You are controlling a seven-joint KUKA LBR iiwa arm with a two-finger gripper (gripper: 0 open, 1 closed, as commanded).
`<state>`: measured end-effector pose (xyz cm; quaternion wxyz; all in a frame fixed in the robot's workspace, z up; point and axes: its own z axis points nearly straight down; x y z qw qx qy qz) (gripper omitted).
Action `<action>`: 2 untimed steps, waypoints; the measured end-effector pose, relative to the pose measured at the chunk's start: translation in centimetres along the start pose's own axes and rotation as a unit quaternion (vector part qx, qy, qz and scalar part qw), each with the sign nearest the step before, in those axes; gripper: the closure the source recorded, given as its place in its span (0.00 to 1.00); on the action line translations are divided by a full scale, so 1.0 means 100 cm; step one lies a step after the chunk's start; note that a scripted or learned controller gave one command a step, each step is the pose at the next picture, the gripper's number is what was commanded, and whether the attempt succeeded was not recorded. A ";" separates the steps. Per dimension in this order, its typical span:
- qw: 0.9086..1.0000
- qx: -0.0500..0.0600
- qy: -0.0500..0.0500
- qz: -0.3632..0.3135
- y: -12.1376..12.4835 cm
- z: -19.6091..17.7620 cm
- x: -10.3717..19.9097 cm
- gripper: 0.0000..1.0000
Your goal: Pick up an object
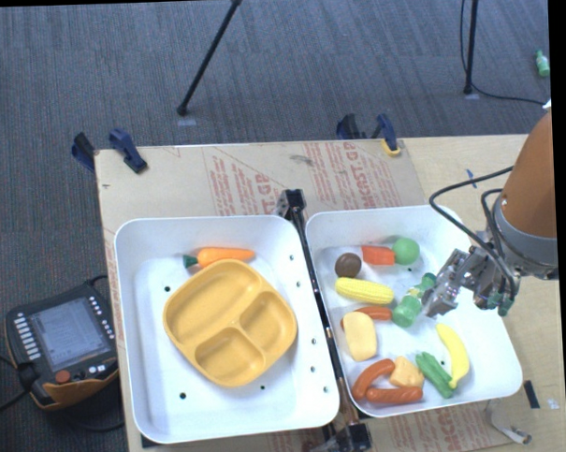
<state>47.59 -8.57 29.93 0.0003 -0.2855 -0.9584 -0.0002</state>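
While hovering with hand (442, 293) apparently parted and empty: best gripped across the light, rigid, slippery green toy (407, 309) midsection.

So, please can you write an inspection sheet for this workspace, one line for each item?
Surface: cardboard-covered bench bearing left bin and right bin.
Job's things: toy foods in right bin, including corn, banana, brown ball; carrot in left bin.
Clutter: yellow divided plate in left bin.
Grippers: gripper low over right bin.
Cables: black cable near arm.
Surroundings: teach pendant, tripod legs, clamps.
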 end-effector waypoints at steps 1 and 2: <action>0.989 0.000 -0.001 -0.148 0.041 -0.086 0.018 1.00; 0.962 0.000 0.000 -0.274 0.035 -0.010 0.018 1.00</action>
